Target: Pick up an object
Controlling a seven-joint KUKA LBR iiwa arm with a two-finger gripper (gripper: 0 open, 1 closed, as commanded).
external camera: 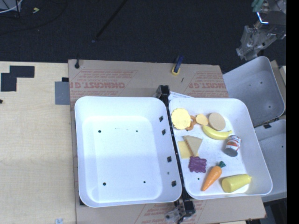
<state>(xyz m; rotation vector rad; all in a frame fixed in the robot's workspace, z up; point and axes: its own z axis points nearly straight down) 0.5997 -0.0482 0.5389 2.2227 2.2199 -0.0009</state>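
Observation:
The right bin (254,139) holds several toy foods. Among them are a yellow round piece (181,119), a tan disc (217,121), a banana (216,133), a small can (232,145), a cheese wedge (192,144), purple grapes (197,164), a carrot (211,176) and a yellow block (236,182). My gripper (248,45) hangs at the top right, beyond the bins' far side and well apart from all the objects. Nothing is visible in it.
The left bin (84,125) sits beside the right one on a cardboard sheet (126,80). A grey metal plate (254,87) lies just right of the right bin, under the gripper. A blue-yellow clip (177,65) rests on the cardboard's far edge.

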